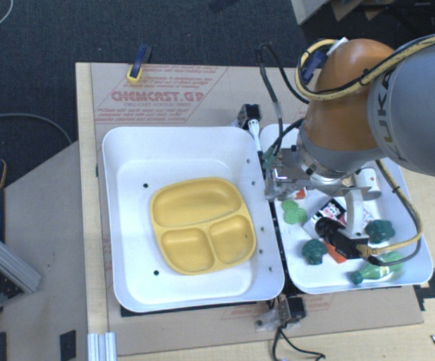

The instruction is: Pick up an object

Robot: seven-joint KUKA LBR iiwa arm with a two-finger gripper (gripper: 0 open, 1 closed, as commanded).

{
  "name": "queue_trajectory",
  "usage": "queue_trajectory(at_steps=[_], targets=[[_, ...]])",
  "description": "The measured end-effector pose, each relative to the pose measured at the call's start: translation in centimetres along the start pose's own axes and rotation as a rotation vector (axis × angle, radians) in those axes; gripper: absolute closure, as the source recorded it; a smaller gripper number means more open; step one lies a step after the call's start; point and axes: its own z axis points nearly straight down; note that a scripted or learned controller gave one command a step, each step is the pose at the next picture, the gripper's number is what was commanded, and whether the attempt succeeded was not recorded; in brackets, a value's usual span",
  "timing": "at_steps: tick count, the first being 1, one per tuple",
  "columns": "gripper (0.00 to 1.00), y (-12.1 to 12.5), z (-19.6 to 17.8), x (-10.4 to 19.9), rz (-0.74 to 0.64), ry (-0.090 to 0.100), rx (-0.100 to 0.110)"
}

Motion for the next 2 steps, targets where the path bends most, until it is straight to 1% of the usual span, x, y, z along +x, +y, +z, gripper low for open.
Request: queue_trajectory(at_steps=[1, 2], targets=[[1.00, 1.6, -1.1, -0.8, 0.002, -0.002, -0.008], [1.00, 1.0, 0.5, 0.3, 0.002, 0.000, 0.000]])
